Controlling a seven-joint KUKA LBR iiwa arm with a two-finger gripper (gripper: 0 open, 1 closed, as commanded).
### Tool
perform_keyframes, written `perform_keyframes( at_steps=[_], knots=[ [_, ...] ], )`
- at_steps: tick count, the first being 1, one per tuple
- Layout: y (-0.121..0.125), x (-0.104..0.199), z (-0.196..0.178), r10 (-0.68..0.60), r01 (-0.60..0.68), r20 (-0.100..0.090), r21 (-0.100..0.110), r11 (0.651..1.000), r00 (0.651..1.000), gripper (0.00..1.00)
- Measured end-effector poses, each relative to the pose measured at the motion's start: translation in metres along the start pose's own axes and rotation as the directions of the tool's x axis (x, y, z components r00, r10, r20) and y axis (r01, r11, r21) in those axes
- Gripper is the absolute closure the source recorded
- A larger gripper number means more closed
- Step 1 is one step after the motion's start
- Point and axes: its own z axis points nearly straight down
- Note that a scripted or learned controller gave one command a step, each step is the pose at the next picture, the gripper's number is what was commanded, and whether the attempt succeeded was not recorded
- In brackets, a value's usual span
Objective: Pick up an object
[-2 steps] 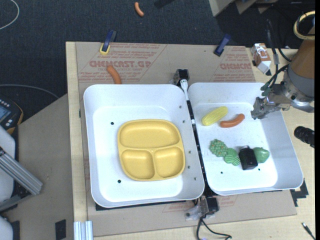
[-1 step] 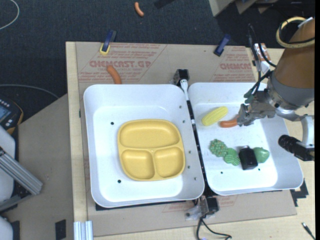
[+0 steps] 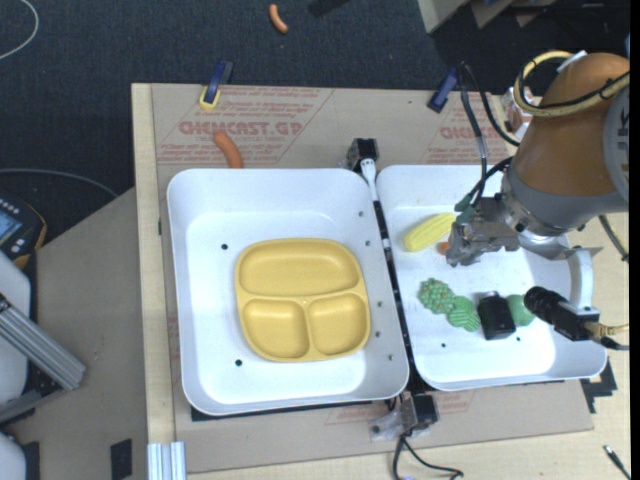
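My gripper hangs low over the right bin, just right of a yellow corn cob that lies near the bin's left wall. A green bumpy toy vegetable lies below the gripper, with a black block and a green piece to its right. The arm's orange band and grey wrist cover the gripper from above, so nothing shows between its fingers.
The left bin holds a yellow three-compartment plate. An orange sausage-shaped toy lies on the cardboard behind the left bin. Another one lies on the dark floor. Clamps sit at the board's far edge.
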Motion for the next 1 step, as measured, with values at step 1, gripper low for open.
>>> perform_keyframes(
  at_steps=[1],
  knots=[
    [-0.0346,0.0468,0.0054,-0.001,0.001,-0.001,0.002,1.0,1.0,1.0]
  ],
)
